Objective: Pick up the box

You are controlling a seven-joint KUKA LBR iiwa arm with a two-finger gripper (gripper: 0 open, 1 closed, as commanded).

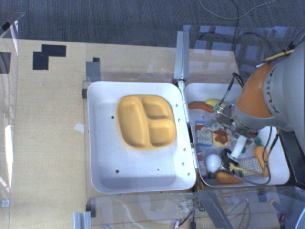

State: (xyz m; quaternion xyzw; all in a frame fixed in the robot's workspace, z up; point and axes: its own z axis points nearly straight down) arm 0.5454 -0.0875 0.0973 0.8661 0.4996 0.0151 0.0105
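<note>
The box (206, 136), colourfully printed, lies flat in the right bin (282, 171), close to that bin's left wall and amid clutter: a reddish sausage (199, 106) beyond it and a white ball (213, 162) just on its near side. The gripper (224, 123) hangs over the box's upper right corner, and whether its jaws are spread or pressed together cannot be told. The left bin (102, 128) holds a yellow divided tray (143, 123).

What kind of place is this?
Probably a robotics laboratory: a robot arm hangs above the right bin, a second white bin sits beside it on a wooden bench, and loose cables lie on the carpet.
</note>
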